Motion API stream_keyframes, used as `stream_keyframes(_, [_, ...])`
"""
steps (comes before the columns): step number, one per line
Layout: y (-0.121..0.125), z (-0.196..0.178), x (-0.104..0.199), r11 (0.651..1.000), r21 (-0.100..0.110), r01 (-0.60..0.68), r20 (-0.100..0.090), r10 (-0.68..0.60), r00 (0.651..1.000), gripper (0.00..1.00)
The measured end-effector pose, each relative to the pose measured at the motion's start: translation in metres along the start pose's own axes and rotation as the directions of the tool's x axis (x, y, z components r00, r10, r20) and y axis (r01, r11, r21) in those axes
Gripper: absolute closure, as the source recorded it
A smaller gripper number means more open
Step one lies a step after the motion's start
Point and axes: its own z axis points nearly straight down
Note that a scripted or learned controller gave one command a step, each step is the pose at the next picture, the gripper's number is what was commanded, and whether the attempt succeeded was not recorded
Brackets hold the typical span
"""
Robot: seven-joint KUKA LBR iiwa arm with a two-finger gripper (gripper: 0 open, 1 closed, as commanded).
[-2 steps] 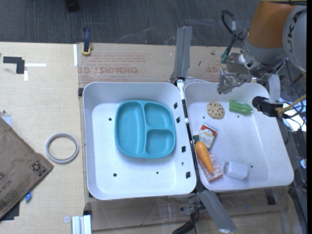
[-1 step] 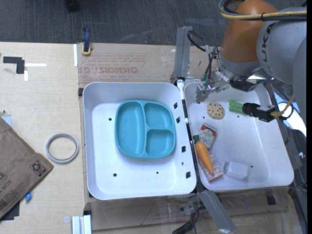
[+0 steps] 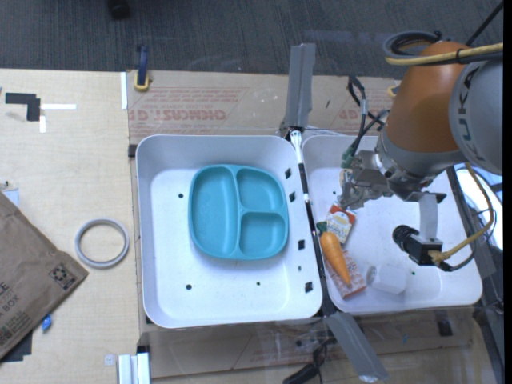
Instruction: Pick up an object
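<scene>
My gripper (image 3: 350, 201) hangs low in the right bin (image 3: 456, 294), under the orange wrist band. Its tips sit just above a small red and white packet (image 3: 341, 223). Below that packet lies an orange carrot (image 3: 336, 259), resting on a clear wrapped packet (image 3: 356, 279). A pale translucent cup (image 3: 394, 278) lies to the right of the carrot. Nothing shows between the fingers.
A teal divided plate (image 3: 238, 212) lies in the left bin (image 3: 160, 294). A divider wall (image 3: 307, 214) separates the two bins. A tape ring (image 3: 102, 242) and a brown cardboard box (image 3: 28, 282) sit on the bench at left. A black cable fitting (image 3: 416, 244) hangs beside the arm.
</scene>
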Motion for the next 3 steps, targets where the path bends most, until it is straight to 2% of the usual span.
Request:
stream_keyframes(1, [-0.031,0.031,0.016,0.968,0.0,0.25,0.0,-0.25,0.968,1.0])
stream_keyframes(2, [0.008,-0.012,-0.014,0.954,-0.002,0.3,0.001,-0.3,0.954,1.0])
stream_keyframes(3, [0.026,0.022,-0.012,0.946,0.0,0.325,0.001,-0.325,0.946,1.0])
